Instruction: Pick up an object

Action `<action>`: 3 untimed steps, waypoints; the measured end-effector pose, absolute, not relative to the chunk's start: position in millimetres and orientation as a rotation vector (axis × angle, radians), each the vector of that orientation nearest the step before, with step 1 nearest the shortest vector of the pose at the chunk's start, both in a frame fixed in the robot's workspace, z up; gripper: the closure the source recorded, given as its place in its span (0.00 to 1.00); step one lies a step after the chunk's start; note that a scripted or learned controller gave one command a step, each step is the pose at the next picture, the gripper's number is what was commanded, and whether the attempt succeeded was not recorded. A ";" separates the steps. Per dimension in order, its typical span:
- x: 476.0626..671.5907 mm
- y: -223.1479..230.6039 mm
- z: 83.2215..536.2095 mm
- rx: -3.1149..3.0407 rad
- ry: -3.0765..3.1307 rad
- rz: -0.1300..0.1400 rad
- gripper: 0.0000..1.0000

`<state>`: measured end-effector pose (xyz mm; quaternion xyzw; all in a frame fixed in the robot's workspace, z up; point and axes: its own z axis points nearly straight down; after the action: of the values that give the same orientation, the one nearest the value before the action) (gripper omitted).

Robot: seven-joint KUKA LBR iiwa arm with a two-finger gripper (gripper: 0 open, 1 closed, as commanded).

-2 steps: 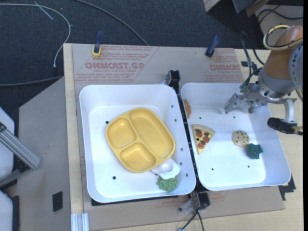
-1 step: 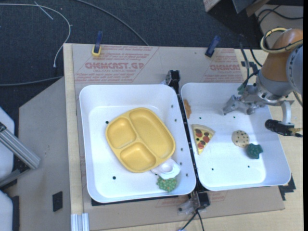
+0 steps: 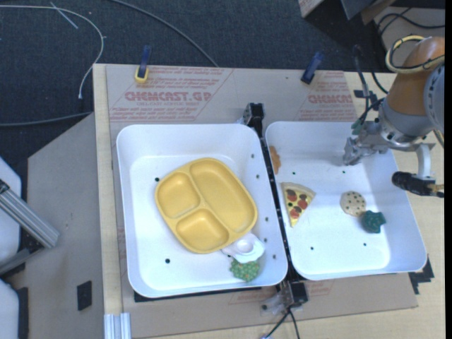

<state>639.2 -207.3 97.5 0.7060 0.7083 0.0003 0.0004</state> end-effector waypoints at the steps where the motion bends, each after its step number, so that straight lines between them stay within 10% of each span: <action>1: 647.4 -207.2 161.1 2.214 2.218 0.006 1.00; 3: 654.4 -201.4 231.4 2.216 2.219 0.005 1.00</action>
<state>654.4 -201.4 231.4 0.7067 0.7075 0.0015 0.0026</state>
